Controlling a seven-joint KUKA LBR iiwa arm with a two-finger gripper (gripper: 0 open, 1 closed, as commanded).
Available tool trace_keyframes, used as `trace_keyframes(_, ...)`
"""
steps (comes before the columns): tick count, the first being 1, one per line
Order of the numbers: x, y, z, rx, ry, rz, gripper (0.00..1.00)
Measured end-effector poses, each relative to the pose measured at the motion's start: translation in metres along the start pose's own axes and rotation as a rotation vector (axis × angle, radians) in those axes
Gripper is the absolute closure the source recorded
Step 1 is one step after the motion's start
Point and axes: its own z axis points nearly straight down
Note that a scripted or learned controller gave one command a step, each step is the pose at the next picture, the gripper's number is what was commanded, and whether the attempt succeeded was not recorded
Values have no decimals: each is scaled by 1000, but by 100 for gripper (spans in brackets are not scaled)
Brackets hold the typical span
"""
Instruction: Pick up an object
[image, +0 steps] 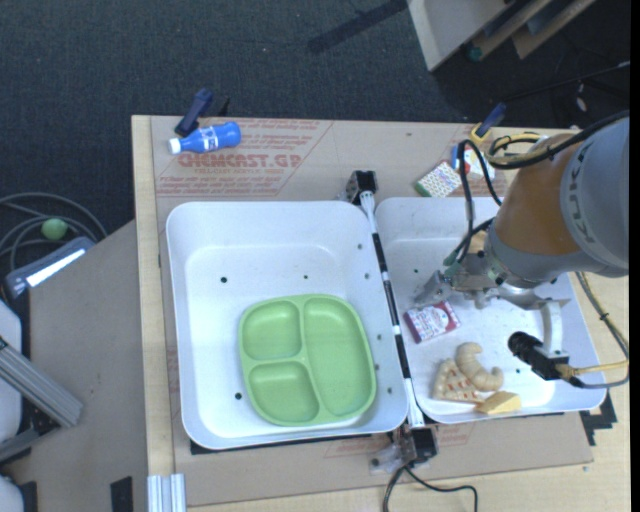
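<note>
In the camera view, the arm (560, 215) reaches in from the right over the right bin (400, 215), and the gripper (455, 283) sits low near the bin's middle, just above and to the right of a small red-and-white packet (431, 322). Whether the gripper is spread or closed cannot be determined from this angle, and nothing is visibly held in it. The packet is the nearest candidate for the pick. It lies flat on the bin floor close to the divider between the two bins, near the gripper but apparently not touching it. It is judged to be light, thin and pliable, with a possibly slick wrapper; a pinch across its short dimension, at the raised edge, is likely the most secure hold. Its long axis runs roughly left to right with a slight tilt, the right end higher in the view. Other candidates lie toward the near edge: a pale knobbly toy (478, 366), a waffle-patterned wedge (456, 385) touching it, and a yellow wedge (499, 403) just beside. The left bin (200, 250) holds a green divided tray (305, 358).
</note>
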Motion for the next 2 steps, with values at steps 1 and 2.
trace_keyframes(1, -46, 67, -8, -1, -1, 1, 0)
trace_keyframes(2, -84, 113, -22, -1, -2, 1, 0)
